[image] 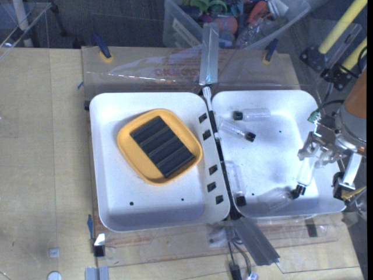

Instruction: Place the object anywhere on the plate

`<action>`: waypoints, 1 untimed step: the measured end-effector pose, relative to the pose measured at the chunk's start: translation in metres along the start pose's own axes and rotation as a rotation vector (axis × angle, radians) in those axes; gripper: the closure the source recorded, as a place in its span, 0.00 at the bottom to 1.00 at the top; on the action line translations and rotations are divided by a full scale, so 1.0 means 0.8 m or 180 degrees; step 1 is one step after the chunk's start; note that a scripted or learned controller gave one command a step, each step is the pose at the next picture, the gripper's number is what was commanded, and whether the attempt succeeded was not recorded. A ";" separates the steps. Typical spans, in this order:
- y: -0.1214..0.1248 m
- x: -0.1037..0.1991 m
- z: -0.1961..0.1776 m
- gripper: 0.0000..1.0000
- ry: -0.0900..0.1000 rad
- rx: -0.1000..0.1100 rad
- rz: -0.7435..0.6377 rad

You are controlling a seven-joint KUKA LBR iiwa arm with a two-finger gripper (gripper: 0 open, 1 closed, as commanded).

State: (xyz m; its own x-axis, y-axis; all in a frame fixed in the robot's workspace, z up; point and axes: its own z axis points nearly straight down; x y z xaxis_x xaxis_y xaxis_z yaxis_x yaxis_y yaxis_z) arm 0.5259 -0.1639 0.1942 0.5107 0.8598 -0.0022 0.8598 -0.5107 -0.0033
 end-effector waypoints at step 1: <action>0.000 0.000 0.000 0.00 0.0000 -0.0001 0.0001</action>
